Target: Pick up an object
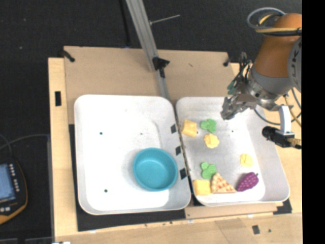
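The left bin (101, 116) sat on the surface (111, 70), and everything else is placed from it. A teal bowl (155, 169) rested inside it, toward its lower right corner. Just right of it, touching along the shared edge, lay the right bin (264, 156), which held the small toy foods. Nearest the left bin, a yellow block (190, 128) lay high up and another yellow cube (201, 187) lay low down by the front rim. A little farther right were a green piece (208, 125), a yellow lump (212, 141) below it, and lower still a second green piece (207, 170) touching a pizza slice (220, 183). Farther right again sat a small yellow bit (246, 160) and purple grapes (247, 181) beside the pizza slice. The claw (231, 108) hung over the far part of the right bin, above and right of the upper green piece, apart from every toy; whether it was open or closed could not be told, and nothing was seen in it. The arm (274, 55) rose from it at the far right.
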